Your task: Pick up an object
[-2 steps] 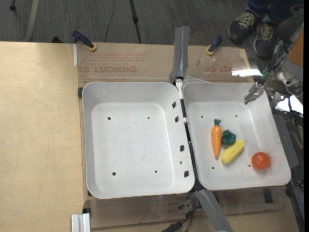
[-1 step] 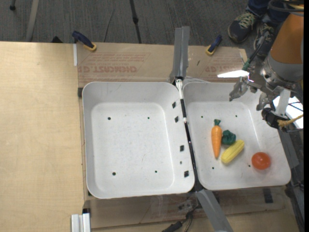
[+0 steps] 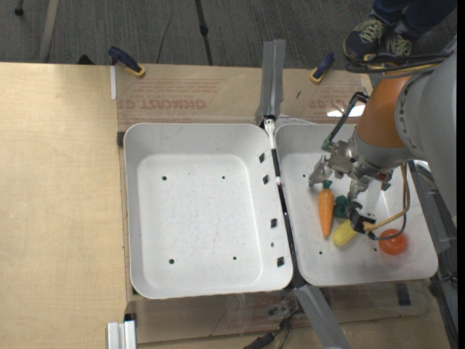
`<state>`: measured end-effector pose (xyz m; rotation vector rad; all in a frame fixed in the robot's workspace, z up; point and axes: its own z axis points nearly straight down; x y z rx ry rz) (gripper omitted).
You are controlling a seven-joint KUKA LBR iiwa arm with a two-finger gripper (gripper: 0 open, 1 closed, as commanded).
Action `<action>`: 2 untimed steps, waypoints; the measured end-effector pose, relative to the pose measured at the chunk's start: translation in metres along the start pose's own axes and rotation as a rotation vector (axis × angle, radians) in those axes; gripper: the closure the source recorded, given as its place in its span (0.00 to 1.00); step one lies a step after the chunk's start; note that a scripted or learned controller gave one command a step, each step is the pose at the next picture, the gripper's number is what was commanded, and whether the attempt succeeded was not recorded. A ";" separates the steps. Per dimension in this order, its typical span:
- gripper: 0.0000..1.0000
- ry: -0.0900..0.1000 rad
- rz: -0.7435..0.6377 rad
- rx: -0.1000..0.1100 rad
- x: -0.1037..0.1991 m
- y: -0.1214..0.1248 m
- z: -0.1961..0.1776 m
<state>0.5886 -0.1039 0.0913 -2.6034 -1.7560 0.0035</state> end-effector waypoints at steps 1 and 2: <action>0.00 -0.001 -0.082 -0.003 -0.007 0.078 -0.131; 0.00 -0.001 -0.017 0.002 0.020 -0.003 -0.110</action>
